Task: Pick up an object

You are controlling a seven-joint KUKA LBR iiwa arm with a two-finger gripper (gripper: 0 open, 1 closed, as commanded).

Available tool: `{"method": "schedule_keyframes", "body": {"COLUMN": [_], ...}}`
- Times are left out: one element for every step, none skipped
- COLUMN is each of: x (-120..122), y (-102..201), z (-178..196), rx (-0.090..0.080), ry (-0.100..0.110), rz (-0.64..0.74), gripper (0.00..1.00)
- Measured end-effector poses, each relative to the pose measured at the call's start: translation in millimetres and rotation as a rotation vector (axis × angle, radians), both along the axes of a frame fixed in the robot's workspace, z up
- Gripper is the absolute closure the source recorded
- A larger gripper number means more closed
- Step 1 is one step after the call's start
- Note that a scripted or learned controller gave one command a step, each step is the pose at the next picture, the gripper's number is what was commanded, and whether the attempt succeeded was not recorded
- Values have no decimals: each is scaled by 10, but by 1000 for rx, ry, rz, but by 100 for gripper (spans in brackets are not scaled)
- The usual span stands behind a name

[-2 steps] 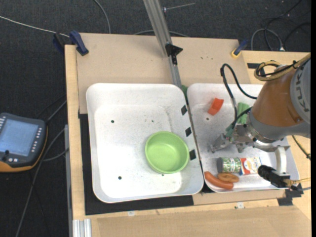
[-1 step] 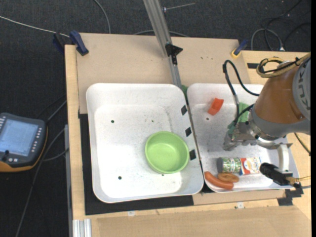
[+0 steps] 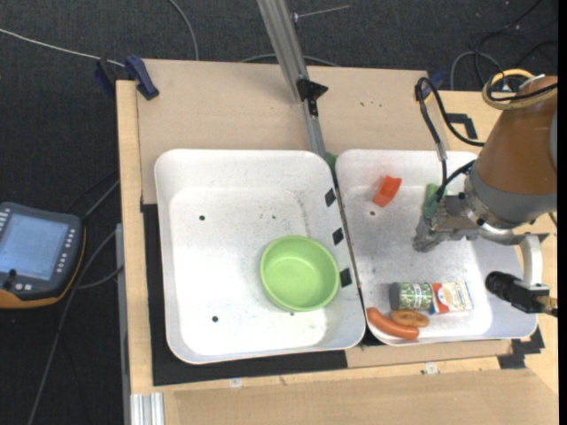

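Note:
In the right bin (image 3: 372, 171) an orange block (image 3: 386, 189) lies near the back. A small can with a green and white label (image 3: 431, 297) lies on its side toward the front, and an orange-red sausage-shaped toy (image 3: 393, 322) rests against the front rim. A green bowl (image 3: 299, 273) sits in the left bin (image 3: 221, 193), near its right wall. My gripper (image 3: 428, 237) hangs low over the middle of the right bin, right of the orange block and behind the can. A bit of green shows beside the wrist, too hidden to name.
A slanted metal pole (image 3: 285, 38) crosses above the divide between the bins. Cables run over the bench's back right. A teach pendant (image 3: 35, 253) lies on the floor at left. The grey arm with its orange band (image 3: 523, 158) fills the right side.

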State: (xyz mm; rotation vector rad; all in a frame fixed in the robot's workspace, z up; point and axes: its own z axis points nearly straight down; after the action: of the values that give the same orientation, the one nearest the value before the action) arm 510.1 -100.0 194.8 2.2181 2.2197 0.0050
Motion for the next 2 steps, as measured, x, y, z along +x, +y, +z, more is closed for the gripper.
{"method": "schedule_keyframes", "body": {"x": [8, 70], "y": [1, 492], "z": [334, 420], "rx": [0, 1], "ry": [1, 3], "rz": [0, 4], "gripper": [100, 100]}}
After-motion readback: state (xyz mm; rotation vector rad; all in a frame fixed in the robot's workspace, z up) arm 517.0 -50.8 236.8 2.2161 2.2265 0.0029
